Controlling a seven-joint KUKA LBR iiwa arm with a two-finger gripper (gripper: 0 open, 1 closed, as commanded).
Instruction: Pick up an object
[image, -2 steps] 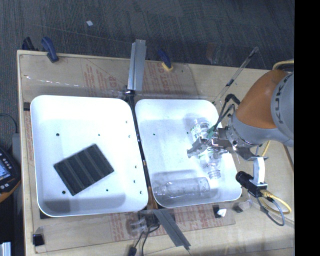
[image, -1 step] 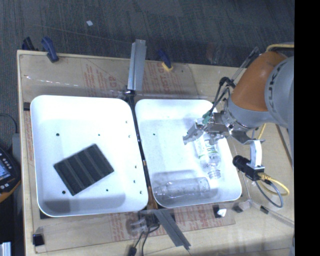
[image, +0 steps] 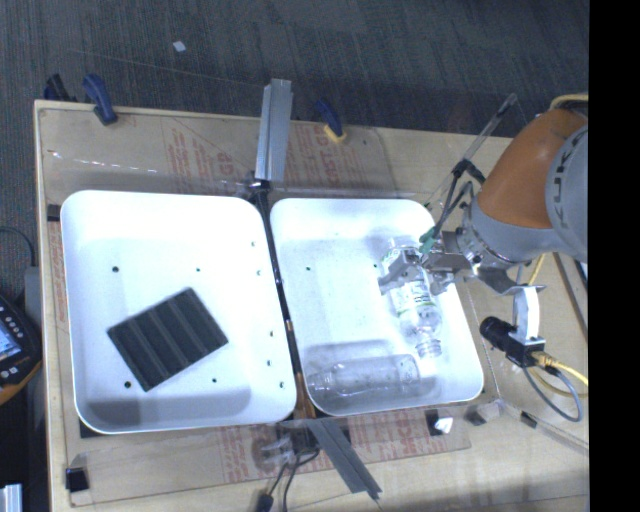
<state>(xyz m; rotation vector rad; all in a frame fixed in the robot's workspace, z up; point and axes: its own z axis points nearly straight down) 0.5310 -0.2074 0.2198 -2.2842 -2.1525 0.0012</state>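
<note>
Reaching in over the right bin's (image: 300, 300) right rim, I have my pincer (image: 400, 268) above its upper right part, with bare floor open toward its left wall. Whether my pincer is spread or closed I cannot tell. My bench (image: 150, 140) is pale board on a dark carpet (image: 300, 40), blue clamps (image: 100, 98) at its far edge. A small clear bottle (image: 422, 318) lies just below my pincer by the right wall; a larger clear bottle (image: 365, 377) lies along the near wall. A dark ridged slab (image: 167, 337) rests in the left bin (image: 80, 230), toward its near left corner.
</note>
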